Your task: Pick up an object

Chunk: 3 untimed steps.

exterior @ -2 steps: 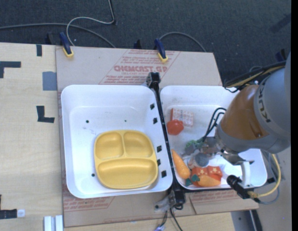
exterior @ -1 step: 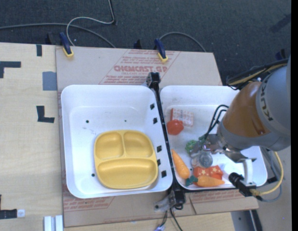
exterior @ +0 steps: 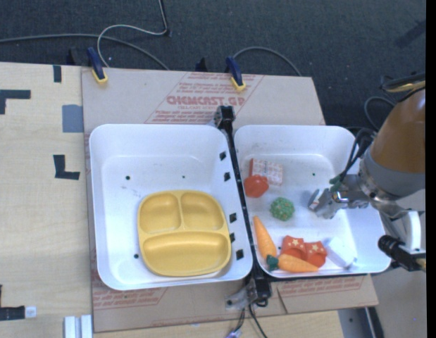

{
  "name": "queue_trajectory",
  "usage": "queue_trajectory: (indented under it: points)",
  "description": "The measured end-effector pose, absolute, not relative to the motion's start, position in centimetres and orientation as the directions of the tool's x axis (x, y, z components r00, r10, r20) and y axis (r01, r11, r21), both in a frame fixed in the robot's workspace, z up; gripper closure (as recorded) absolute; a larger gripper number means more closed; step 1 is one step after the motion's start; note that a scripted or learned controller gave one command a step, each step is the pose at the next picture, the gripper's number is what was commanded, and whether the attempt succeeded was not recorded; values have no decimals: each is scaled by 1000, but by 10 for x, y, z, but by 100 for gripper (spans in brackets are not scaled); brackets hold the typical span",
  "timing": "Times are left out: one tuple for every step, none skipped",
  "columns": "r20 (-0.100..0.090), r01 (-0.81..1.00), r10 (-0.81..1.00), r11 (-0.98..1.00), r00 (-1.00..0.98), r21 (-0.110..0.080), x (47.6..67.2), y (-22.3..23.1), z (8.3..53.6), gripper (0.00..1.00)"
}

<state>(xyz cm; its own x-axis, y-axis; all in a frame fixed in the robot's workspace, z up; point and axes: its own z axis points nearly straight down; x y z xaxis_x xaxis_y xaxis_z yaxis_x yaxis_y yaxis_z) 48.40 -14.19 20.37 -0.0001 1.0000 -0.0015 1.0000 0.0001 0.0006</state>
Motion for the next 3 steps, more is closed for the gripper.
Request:
queue_trajectory:
  points:
    - [-1, 1000, 1000, 0, 0, -1, 484, -142, 203, 0]
    - [1, 1000, 1000, 1, -1, -3, 513, -124, 151, 0]
    - [-2, 1000, 1000, 1, -1, 3, 556, -114, 86, 0]
